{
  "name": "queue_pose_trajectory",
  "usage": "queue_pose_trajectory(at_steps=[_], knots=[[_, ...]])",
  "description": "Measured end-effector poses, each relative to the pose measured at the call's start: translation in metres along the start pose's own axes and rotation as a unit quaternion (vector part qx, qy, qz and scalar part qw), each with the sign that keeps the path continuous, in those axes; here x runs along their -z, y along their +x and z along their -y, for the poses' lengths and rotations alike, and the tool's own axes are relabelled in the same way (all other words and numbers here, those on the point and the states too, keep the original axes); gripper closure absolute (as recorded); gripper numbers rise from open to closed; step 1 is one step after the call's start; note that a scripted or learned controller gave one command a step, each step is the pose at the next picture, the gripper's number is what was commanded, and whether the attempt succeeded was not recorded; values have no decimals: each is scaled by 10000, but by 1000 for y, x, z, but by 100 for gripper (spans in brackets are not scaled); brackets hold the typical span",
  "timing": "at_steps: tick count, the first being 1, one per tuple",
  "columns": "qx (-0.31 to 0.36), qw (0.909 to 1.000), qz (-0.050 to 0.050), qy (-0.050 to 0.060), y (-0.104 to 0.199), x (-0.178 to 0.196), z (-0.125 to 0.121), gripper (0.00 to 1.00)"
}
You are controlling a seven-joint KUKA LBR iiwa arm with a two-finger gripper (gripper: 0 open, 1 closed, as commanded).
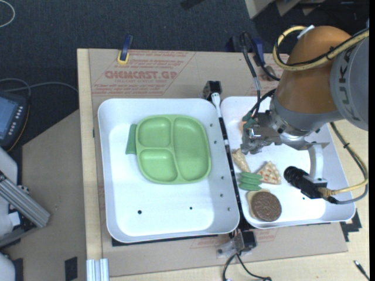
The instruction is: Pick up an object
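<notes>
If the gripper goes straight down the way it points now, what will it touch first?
Probably the pale beige piece that lies just below the gripper in the right bin. The green pods and the triangular piece lie further on. Depth is hard to judge from this slanted view.

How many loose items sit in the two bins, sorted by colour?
Green: 2, the divided plate in the left bin and the pea pods in the right bin
Tan: 2, the wedge and the pale piece
Brown: 1, the round patty
Total: 5
</notes>
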State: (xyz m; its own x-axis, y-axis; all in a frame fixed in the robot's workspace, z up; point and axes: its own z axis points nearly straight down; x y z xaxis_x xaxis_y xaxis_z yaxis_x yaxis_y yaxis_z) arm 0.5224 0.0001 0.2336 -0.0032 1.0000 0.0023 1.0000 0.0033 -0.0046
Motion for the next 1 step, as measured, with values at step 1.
queue_pose_trajectory(at_steps=[1], knots=[[-11,10000,5,3,15,-19,16,100]])
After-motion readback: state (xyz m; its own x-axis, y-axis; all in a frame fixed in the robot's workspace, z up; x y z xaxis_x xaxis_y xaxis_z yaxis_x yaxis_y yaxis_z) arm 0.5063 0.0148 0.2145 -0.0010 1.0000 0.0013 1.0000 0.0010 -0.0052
